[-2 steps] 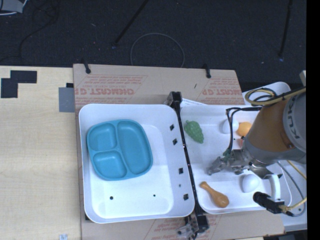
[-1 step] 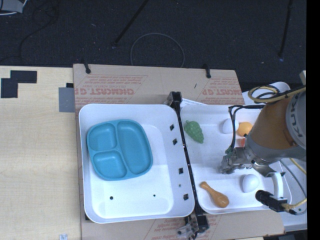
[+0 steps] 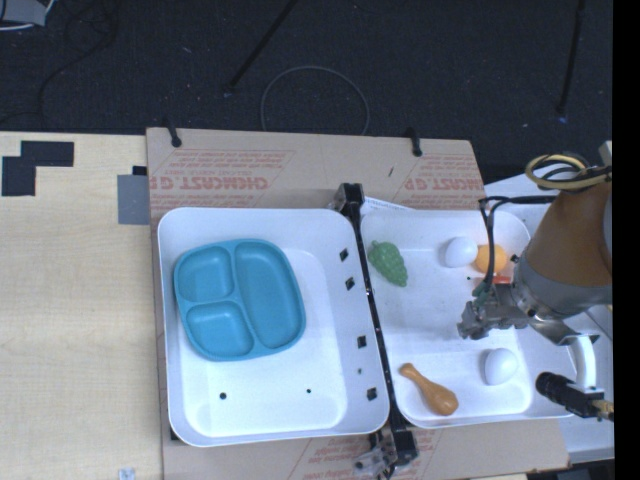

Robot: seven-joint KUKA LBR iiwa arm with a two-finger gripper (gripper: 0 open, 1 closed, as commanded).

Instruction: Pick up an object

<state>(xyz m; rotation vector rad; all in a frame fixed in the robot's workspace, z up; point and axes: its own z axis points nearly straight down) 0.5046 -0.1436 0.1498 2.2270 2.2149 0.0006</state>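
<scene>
You are looking down on a bench (image 3: 70, 318) of pale wood with a sheet of printed cardboard (image 3: 300, 173) laid across it, and on that cardboard two shallow white bins sit side by side, meeting along a dark clipped seam. The left bin (image 3: 250, 398) carries a blue divided plate (image 3: 240, 298) with three compartments, lying flat toward the bin's left half. The right bin (image 3: 430, 298) is where your arm (image 3: 570, 248) works: it reaches in from the right, its orange band over the bin's right rim, and the gripper (image 3: 482, 320) hangs low over the bin floor toward the right side. You cannot tell from this angle whether it is spread or pressed together, and nothing can be seen caught in it. The candidate objects all lie loose in this right bin. A tan wooden drumstick-shaped piece (image 3: 430, 389) lies near the front wall. A green leafy lump (image 3: 388, 263) sits close to the seam at the back left. One white egg (image 3: 460, 252) rests near the back wall, just beside an orange object (image 3: 491, 259) partly hidden by the arm. A second white egg (image 3: 498, 366) lies near the front right, just below the gripper and apart from it.
</scene>
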